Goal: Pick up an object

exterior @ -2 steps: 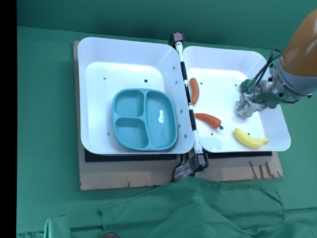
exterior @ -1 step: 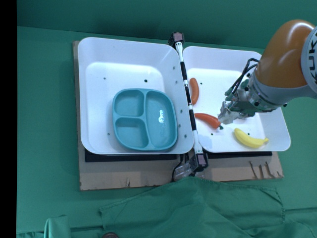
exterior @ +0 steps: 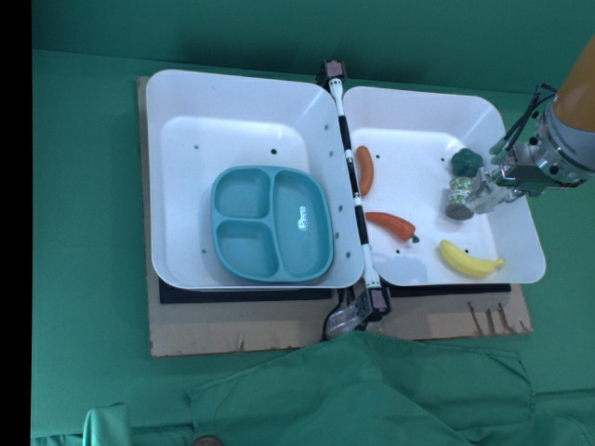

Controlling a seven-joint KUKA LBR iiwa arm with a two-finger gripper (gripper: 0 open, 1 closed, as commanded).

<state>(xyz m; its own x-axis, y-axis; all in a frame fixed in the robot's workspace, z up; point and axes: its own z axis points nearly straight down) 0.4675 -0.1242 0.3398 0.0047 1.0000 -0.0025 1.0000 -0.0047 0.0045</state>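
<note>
tool: tool (exterior: 481, 193) at the right side of the right bin (exterior: 418, 105), low over the small can; can't tell from this view if it's released or clenched, tips blur into the can
target: small can (exterior: 458, 199), lying tilted, touching or just under the tool tips on their left side; can't tell if it's actually between them
other items: dark green lump (exterior: 467, 162) just beyond the tool, near the can; banana (exterior: 469, 259) near, on the near-camera side; red chili pepper (exterior: 391, 224) further left; orange sausage-shaped piece (exterior: 364, 170) well left by the divider
left bin: left bin (exterior: 186, 100) well apart from the tool, holds a teal divided plate (exterior: 271, 223)
step: closing on the can, judged
how to do well: centre the can between the tips before squeezing, it's round and tilted so likely to roll or squirt out; keep clear of the green lump; lift straight up, slow
risk: pinch on the rim only, can slips; bin wall close on the right
</note>
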